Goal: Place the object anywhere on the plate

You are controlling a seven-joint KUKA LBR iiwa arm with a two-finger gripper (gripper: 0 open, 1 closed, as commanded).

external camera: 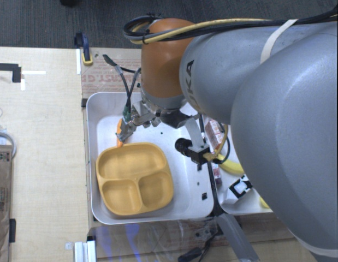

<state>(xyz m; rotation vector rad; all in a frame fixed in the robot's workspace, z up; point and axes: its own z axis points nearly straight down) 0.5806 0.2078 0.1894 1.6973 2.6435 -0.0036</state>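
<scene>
A small orange object (120,132) is seen lying in the white bin (95,146) just beside the yellow divided plate (135,177), under the tool (126,123), whose grip state cannot be told.

Dark lettering on grey arm (256,91), partly visible, cropped by orange band: reads roughly "KA". Faint reddish print on strip (106,76) at bin's far edge: illegible. Package (0,184) at left: print too small.
</scene>
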